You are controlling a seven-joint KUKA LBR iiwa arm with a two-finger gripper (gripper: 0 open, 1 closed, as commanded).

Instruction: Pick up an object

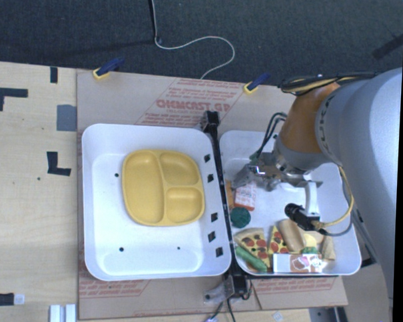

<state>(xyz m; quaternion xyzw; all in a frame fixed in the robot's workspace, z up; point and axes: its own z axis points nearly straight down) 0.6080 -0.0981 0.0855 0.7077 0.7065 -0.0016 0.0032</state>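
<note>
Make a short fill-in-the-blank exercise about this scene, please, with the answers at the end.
1. The yellow divided plate lies in the ____ bin.
2. The pizza slice lies in the ____ bin.
3. The arm carries an ____ band above its wrist.
4. The green ball lies ____ the pizza slice in the picture.

Answers: left; right; orange; above

Even overhead light, soft shadows; mild glare on white bins; slight blur, low res.
</note>
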